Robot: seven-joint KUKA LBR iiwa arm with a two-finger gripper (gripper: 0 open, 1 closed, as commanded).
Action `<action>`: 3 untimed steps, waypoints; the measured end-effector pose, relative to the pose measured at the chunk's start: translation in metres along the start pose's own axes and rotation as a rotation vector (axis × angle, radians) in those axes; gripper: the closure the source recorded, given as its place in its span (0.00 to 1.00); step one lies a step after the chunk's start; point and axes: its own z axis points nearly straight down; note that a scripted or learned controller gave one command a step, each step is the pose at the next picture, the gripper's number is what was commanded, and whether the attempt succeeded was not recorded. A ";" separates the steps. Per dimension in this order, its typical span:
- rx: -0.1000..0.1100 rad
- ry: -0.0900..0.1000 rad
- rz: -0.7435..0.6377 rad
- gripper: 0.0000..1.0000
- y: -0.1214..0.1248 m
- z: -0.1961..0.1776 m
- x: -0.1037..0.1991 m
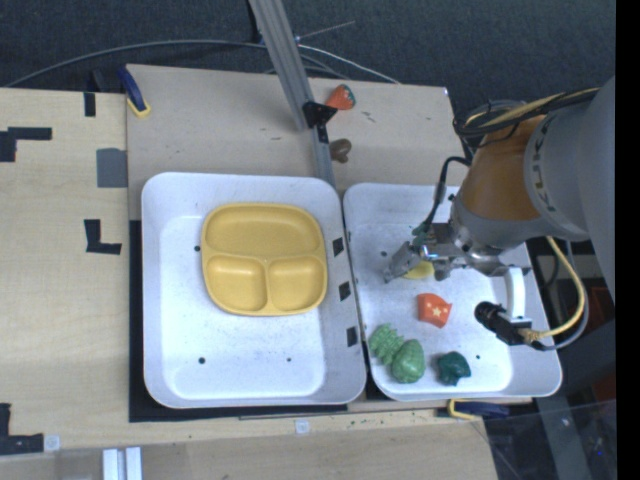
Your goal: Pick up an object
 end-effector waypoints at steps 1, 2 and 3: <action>-0.006 -0.002 0.000 0.00 0.000 0.039 0.000; -0.006 0.000 -0.001 1.00 0.000 0.028 0.001; -0.010 0.000 -0.001 1.00 0.000 -0.020 0.011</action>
